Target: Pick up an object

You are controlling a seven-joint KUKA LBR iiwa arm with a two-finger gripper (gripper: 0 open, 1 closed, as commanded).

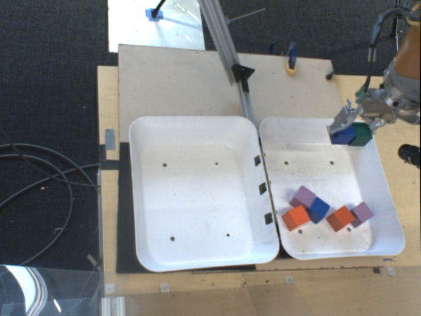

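Pincer [347, 120] hangs low at the right bin's [388, 196] far corner, right over a blue block [341, 136] and green block [360, 135] (grip state: cannot tell), likely targeting these two since the remaining blocks cluster well nearer the camera.

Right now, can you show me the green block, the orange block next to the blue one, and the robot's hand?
Green block [361, 135], camera view, visible top face.
Orange block beside the blue block [296, 217], camera view, top face.
Hand [345, 120], camera view, fingertips.
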